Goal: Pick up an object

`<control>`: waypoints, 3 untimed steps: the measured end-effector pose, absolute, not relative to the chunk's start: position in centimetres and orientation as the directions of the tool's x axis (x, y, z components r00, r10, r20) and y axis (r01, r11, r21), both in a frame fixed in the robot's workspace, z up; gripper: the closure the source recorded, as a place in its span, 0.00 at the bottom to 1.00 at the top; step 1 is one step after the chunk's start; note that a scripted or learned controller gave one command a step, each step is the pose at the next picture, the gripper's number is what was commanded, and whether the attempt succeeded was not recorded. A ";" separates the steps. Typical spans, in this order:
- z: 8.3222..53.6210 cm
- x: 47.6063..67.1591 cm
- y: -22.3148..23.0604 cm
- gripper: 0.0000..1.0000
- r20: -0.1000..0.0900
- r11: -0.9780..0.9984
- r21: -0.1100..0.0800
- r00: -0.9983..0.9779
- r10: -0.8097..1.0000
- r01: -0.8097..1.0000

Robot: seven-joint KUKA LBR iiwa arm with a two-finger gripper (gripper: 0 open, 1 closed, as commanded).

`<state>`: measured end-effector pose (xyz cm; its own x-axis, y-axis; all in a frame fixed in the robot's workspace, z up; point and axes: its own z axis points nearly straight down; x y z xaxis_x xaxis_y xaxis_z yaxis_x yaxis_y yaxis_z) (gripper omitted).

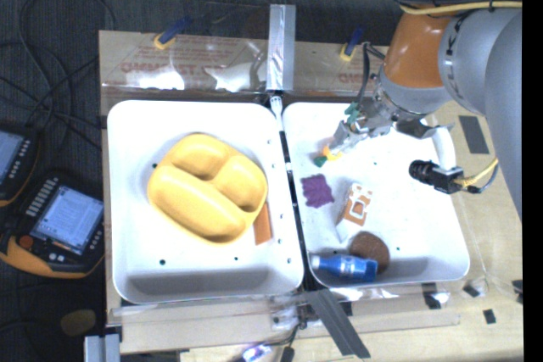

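Note:
My gripper [349, 131] hangs over the upper middle of the right bin [441, 225], pointing down and to the left. Just below its tip lies a small teal, orange and yellow item [325, 155], touching or nearly touching it; I cannot tell which. Lower in the same bin are a purple piece [317, 190], a small orange and white box [356, 203], a brown round object [369, 248] and a blue bottle [345, 267] lying along the front wall.
The left bin [136, 258] holds a large yellow lumpy object [208, 186] with an orange piece [262, 225] at its right side. A black cylinder [428, 173] on the arm hangs over the right bin's right side. Handheld controllers [59, 220] sit left of the bench.

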<state>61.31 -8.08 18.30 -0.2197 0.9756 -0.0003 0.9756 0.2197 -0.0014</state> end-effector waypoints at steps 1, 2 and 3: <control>18.3 61.3 -8.1 0.00 0.000 0.220 -0.002 -0.220 0.976 0.976; 9.2 64.4 -10.5 0.00 -0.004 0.198 -0.001 -0.198 0.980 0.980; 8.9 58.4 -13.5 0.00 -0.005 0.154 0.008 -0.154 0.988 0.988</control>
